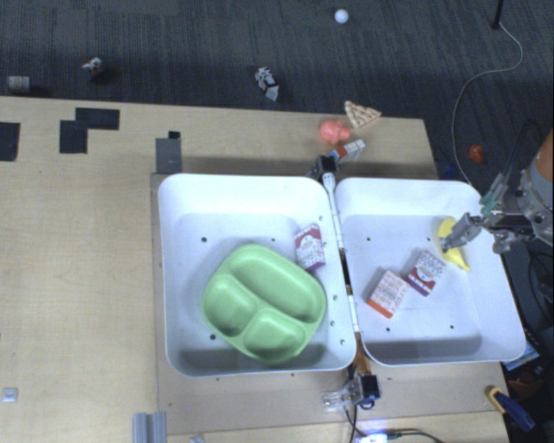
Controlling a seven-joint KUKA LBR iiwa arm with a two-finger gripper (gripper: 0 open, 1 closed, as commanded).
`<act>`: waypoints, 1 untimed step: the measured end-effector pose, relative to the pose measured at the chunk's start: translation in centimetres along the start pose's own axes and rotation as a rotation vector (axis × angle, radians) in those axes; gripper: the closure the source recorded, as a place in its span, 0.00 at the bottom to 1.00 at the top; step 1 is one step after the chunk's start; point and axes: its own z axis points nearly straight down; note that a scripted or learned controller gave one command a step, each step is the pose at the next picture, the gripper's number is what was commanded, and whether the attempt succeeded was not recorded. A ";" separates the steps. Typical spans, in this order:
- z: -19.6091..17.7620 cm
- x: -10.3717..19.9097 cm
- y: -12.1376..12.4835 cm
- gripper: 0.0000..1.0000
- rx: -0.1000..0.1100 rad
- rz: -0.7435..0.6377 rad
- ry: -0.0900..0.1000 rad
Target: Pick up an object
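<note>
left bin (177, 260): white
divided plate (264, 300): pale green
packet by the left bin's right wall (309, 247): red and white
right bin (493, 337): white
carton (388, 292): orange and white
packet (425, 272): dark red, white
banana-like piece (451, 240): yellow
bench (78, 285): light wood

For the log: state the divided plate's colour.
Light green; the plate shows best in the camera view.

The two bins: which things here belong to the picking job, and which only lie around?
Belong to the job:
gripper
yellow object, beside the gripper
dark red packet
orange and white packet
green divided plate
small red packet

Only lying around:
pink object on the bench
small white ball on the floor
</note>
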 end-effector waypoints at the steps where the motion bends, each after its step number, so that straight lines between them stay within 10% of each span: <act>1: 17.9 1.5 -0.3 0.00 -0.012 0.004 -0.003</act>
